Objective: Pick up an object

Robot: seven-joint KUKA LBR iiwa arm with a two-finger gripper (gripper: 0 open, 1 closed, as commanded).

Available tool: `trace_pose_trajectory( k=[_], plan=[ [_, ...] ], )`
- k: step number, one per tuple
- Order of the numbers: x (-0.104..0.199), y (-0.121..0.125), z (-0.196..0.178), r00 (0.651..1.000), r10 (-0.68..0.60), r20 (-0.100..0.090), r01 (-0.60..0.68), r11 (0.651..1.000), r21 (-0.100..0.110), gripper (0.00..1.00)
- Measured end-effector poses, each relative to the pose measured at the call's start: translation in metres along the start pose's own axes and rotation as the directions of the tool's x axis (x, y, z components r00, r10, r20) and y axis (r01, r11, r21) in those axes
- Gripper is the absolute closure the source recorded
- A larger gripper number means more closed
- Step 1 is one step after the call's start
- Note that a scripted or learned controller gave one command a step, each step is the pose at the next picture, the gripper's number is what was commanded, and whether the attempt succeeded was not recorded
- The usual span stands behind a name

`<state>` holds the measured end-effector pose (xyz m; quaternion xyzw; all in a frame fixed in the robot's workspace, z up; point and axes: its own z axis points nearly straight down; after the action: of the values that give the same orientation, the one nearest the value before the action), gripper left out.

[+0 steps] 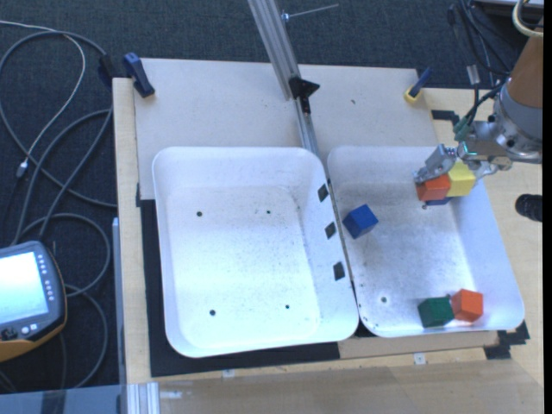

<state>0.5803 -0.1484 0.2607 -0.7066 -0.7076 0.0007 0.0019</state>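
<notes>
My gripper [438, 169] hangs over the upper right part of the right bin [405, 313], reaching in from the right. Directly under its tip is a tight cluster: an orange block [434, 188], a yellow block [461, 180] and a sliver of something blue [436, 202] below the orange one. The grey tip overlaps the top of the orange block, and whether the cluster is gripped or lying on the bin floor is unclear. A blue cube [360, 220] lies at the bin's left side. A green block [435, 311] and another orange block [467, 304] touch each other at the front right.
The left bin [172, 231] stands beside the right one, with a row of black clips [330, 229] along the shared rim. A metal pole [276, 41] slants up from the back centre. Cables and a pendant [26, 296] lie left of the bench.
</notes>
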Motion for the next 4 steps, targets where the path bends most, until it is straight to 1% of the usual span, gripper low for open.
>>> trace_pose_trajectory(
  k=[1,2,3,4],
  plan=[
    [0.022,0.003,0.129,1.0,0.002,0.003,-0.002,1.0,-0.007,0.0],
    [0.012,-0.008,0.159,1.0,0.005,0.001,-0.005,1.0,-0.006,0.0],
    [0.014,-0.007,0.148,1.0,0.001,0.0,-0.001,1.0,-0.007,1.0],
    [0.099,-0.031,0.057,1.0,-0.007,-0.001,0.007,1.0,-0.01,1.0]
  ],
)
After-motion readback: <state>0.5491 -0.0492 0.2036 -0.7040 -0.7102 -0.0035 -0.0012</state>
